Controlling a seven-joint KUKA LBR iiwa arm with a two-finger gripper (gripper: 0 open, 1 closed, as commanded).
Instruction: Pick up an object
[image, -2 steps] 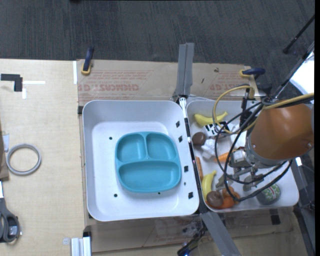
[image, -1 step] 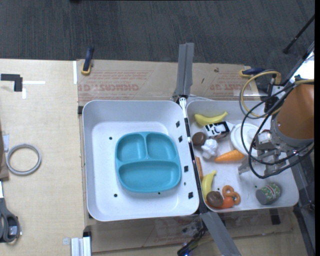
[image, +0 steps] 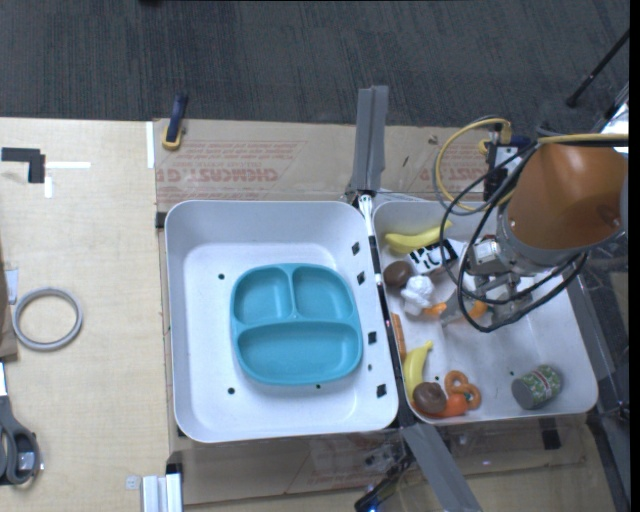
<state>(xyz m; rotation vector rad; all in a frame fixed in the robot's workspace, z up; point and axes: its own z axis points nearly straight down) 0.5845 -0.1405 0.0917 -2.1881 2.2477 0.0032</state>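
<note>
The right bin (image: 575, 340) holds several small objects. At its back lie a yellow banana (image: 412, 240) and a black-and-white item (image: 432, 257). Below them are a brown round object (image: 397, 274), a white crumpled object (image: 417, 292) and an orange carrot-like piece (image: 432, 311). A second banana (image: 414, 361), a brown ball (image: 429, 398), an orange pretzel shape (image: 462, 384) and a red piece (image: 453, 405) sit near the front. A grey-green can (image: 537, 386) lies at the front right. My gripper (image: 478, 300) hangs low over the bin's middle, beside a small orange piece (image: 479, 313).
The left bin (image: 195, 330) carries a blue divided plate (image: 296, 324). The arm's orange band (image: 565, 195) and looping cables (image: 470, 160) hang over the right bin's back. A grey ring (image: 44, 318) and scissors (image: 18, 450) lie on the bench at left.
</note>
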